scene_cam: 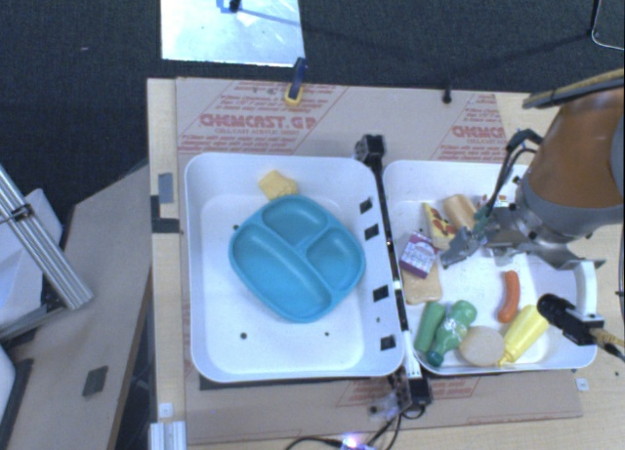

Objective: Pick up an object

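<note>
My gripper hangs over the middle of the right bin, reaching in from the right under the grey and orange arm. Its tip is just right of a purple packet that lies on a slice of toast. A hot dog in a bun and a tan roll lie just above the tip. Nothing shows held in it. Further down lie an orange sausage, a yellow bottle, a round bun and green vegetables.
The left bin holds a blue divided plate and a small yellow piece near its far wall. A black ridge divides the two bins. A black part of the arm sticks out over the right bin's near right corner.
</note>
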You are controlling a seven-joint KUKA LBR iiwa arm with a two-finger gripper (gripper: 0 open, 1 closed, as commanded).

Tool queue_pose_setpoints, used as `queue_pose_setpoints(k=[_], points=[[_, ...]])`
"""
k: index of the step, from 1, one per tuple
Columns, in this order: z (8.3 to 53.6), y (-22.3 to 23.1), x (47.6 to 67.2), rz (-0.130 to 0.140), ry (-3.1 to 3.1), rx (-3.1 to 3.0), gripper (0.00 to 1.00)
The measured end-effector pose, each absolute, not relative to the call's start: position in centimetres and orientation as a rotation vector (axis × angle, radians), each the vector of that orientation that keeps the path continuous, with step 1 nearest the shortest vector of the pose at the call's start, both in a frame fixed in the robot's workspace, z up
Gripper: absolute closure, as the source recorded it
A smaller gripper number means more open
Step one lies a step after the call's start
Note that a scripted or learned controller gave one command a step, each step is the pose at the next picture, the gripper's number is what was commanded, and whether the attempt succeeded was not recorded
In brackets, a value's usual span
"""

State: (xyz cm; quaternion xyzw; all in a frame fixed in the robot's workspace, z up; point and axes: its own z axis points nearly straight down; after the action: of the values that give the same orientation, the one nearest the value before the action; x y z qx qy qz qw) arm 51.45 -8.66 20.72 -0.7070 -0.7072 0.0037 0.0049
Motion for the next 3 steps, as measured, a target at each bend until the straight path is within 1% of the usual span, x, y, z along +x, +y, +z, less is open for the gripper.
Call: queue_pose_setpoints(k=[1, 2, 3], points=[[21.4, -8.6, 51.7, -0.002, -2.225, -2.219, 0.0], [15.3, -9.1, 51.5, 0.003, -2.22, -2.219, 0.0], [10.0, -9.2, 50.5, 0.003, -2.22, -2.218, 0.0]])
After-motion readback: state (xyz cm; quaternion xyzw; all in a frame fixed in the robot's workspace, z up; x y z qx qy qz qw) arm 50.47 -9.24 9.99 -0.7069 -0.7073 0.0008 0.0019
